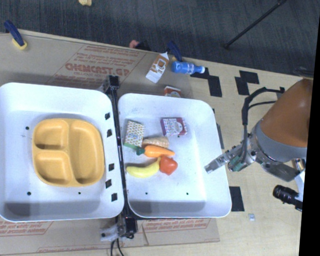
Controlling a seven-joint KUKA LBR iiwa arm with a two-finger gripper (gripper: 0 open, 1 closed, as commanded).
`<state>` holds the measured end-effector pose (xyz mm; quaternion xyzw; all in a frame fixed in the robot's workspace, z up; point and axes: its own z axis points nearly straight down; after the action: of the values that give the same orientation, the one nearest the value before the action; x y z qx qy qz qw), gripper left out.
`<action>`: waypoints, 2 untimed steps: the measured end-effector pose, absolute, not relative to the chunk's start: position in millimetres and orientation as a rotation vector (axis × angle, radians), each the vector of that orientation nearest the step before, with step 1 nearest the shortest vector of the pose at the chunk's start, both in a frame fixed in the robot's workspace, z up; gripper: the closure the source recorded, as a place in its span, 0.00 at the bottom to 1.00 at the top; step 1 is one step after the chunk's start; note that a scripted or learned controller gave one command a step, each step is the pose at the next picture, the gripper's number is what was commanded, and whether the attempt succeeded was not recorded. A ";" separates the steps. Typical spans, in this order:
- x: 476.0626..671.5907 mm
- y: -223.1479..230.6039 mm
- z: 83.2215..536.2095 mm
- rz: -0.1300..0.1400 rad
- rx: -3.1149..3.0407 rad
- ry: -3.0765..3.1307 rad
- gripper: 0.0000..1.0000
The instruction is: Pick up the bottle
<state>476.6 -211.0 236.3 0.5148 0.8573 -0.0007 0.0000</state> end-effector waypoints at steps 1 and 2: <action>476.5 -211.2 245.0 -0.002 2.137 2.304 1.00; 477.1 -211.0 255.1 -0.002 2.130 2.312 1.00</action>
<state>477.1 -211.0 255.1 0.6775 0.7355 -0.0007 -0.0009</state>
